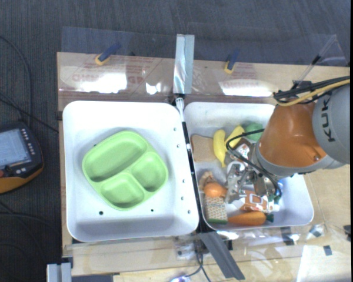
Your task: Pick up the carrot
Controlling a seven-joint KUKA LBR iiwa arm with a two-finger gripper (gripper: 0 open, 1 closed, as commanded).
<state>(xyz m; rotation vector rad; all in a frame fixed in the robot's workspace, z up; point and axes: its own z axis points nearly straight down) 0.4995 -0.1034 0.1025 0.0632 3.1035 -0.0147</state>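
- Fingers of the gripper [240, 180]: hard to read, metal parts cluttered against the items below; cannot tell whether spread or pressed together, nothing visibly pinched.
- Gripper hangs low inside the right bin [197, 125], over its middle, pointing down and left into the pile.
- Arm [291, 137] comes in from the right; orange band sits over the bin's right half, grey link with black lettering at the right edge, yellow and black cables running along its far side.
- Carrot [246, 219]: orange, lying roughly flat along the near wall of the right bin, long axis left to right, just near of the gripper; contact with the gripper unclear.
- Round orange item [213, 190] just left of the gripper, in the bin's left-centre.
- Tan textured block [216, 209] near of the round orange item, left of the carrot.
- Banana [219, 146], yellow, toward the far-left part of the right bin, partly beside the arm.
- Green item [254, 128] at the far side, mostly hidden by the arm.
- Red and white packet [260, 202] just right of the gripper, above the carrot's right end.
- Left bin [76, 216] holds a green compartment plate [125, 169], tilted diagonally, three sections.
- Handheld controller [12, 157] on the dark floor, far left, well apart from the bins.
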